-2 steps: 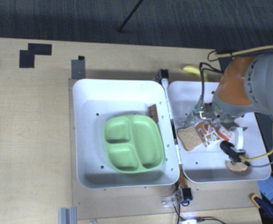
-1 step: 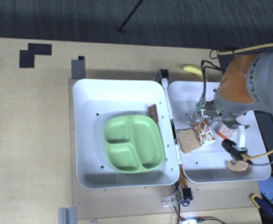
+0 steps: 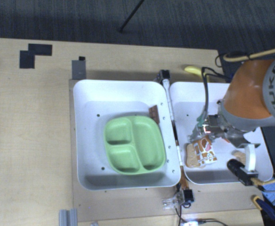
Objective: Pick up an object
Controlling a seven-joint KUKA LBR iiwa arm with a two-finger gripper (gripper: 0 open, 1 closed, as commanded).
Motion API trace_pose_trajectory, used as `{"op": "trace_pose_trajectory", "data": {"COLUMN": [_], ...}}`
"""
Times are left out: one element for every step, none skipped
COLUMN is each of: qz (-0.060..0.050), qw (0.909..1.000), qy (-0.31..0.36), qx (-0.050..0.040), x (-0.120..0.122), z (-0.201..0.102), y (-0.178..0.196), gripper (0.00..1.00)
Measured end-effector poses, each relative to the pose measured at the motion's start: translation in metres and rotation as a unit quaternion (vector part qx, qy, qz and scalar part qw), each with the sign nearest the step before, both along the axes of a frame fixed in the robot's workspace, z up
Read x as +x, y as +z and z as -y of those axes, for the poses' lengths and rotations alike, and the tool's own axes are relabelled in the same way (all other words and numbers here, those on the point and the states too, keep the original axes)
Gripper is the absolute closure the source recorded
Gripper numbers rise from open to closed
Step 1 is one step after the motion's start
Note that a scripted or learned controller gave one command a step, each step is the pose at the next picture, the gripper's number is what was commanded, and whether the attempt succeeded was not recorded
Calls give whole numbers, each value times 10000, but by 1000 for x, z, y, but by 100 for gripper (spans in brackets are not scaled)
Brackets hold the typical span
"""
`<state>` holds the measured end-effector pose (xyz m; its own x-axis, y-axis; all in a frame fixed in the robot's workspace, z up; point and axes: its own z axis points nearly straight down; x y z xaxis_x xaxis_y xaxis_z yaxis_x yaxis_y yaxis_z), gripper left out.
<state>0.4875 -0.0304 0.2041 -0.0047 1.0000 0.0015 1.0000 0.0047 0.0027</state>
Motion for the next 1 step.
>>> {"op": "trace_pose_trajectory", "data": {"qz": [-10], "qw": [10000], "qy": [-17], "qx": [-10], "x": [-1], "z": [66], "y": [-37], "gripper": [100]}}
